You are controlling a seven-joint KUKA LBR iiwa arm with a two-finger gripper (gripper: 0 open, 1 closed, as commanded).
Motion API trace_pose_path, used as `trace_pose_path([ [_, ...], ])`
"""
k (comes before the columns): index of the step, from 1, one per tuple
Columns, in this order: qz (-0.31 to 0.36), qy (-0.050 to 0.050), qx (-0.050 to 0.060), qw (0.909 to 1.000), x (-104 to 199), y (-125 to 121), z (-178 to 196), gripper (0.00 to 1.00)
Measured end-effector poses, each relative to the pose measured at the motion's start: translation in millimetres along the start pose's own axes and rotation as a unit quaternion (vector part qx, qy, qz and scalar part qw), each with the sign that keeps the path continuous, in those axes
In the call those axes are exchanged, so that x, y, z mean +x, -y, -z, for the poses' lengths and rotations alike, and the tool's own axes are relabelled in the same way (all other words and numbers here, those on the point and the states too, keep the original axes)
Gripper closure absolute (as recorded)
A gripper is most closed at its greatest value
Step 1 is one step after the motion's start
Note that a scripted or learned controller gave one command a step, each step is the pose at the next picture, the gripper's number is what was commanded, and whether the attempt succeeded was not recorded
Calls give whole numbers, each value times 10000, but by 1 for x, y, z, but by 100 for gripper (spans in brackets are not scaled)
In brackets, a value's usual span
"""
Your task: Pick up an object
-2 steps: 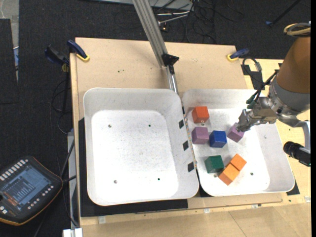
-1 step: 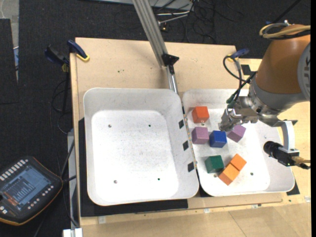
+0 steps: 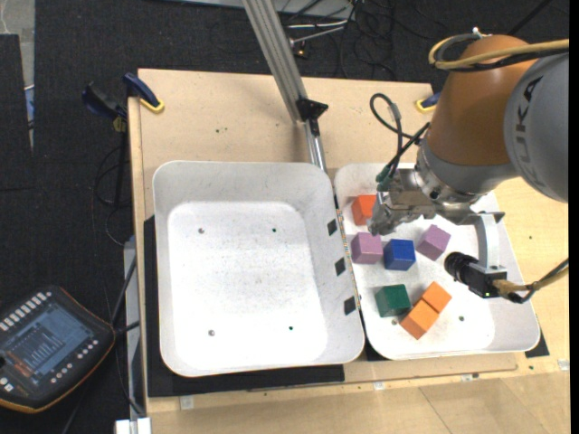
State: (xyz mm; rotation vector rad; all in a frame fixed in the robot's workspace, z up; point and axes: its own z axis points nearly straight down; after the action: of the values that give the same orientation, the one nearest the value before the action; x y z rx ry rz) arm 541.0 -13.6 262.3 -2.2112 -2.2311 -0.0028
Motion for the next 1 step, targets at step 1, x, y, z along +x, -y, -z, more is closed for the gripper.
trace_pose_path([
  [1, -2, 2, 11, 10000, 53, -8, -12, 100],
])
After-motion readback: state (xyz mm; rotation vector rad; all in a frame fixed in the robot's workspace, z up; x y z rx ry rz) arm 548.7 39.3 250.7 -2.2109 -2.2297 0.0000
